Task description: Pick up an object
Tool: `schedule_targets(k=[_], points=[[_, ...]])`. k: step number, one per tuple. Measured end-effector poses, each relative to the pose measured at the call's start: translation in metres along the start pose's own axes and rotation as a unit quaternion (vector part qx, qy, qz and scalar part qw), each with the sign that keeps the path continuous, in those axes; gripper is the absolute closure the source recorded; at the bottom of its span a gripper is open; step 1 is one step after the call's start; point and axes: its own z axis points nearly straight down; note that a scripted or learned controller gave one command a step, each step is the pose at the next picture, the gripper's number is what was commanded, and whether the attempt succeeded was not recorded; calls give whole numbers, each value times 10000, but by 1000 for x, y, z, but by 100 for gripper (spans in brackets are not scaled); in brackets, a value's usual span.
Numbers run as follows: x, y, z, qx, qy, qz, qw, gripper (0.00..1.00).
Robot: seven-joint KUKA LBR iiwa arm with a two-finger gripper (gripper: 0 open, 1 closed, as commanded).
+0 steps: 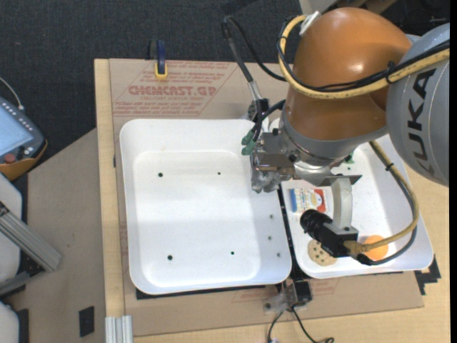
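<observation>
Jaws cannot be judged clenched or released: the metal wrist block hangs over the seam between the two bins, and whatever sits beneath it is hidden by the grey arm with its orange band.

Nearest the camera, in the right shallow white bin, lie a round tan disc dotted with holes and, just beside it toward the right, a small orange rounded piece partly behind a black cable fitting. Behind these lies a flat white packet with red and blue print, close to the bin's left wall and just beside the wrist block.

The packet looks light, thin and probably slick; lying flat, it offers little to pinch except an edge. The disc seems light and stiff, and taking it across its rim would likely serve better. The orange piece may roll.

Farther left is the left shallow white bin, and beyond it the brown cardboard sheet on the bench.
</observation>
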Motion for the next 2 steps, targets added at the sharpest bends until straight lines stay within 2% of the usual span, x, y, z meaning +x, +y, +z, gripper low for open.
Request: schedule_targets(k=[1,2], points=[[-32,3,-81,-114,24,-11,9999,100],[8,1,-69,-47,17,-51,10000,100]])
